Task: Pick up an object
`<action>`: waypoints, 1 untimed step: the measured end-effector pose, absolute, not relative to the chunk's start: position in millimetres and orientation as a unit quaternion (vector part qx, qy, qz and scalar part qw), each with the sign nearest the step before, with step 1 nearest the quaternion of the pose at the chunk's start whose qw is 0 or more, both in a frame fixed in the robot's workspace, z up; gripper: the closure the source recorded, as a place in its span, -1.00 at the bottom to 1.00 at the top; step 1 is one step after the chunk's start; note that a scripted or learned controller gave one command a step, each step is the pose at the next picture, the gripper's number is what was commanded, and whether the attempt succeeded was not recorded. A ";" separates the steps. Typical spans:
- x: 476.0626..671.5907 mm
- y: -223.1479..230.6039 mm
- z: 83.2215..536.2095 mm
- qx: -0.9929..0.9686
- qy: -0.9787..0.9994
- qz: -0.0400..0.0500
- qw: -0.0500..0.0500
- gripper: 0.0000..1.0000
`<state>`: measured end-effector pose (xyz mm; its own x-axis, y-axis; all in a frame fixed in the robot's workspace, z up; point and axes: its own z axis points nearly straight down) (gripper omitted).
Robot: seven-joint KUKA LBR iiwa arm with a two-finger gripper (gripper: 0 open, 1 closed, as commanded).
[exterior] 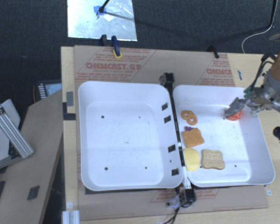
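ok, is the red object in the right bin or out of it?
In. The red object lies on the floor of the right bin, near its far right side, with the gripper right over it. Whether it is gripped: cannot tell.

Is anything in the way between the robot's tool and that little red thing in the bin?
Nothing visible is in the way. The tool is right at the red thing near the right bin's far right side. The pretzel and the other pieces lie off toward the divider, apart from them.
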<state>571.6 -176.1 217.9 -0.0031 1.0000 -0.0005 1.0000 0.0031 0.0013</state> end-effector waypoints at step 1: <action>572.6 -176.1 229.3 0.705 0.709 0.001 0.002 1.00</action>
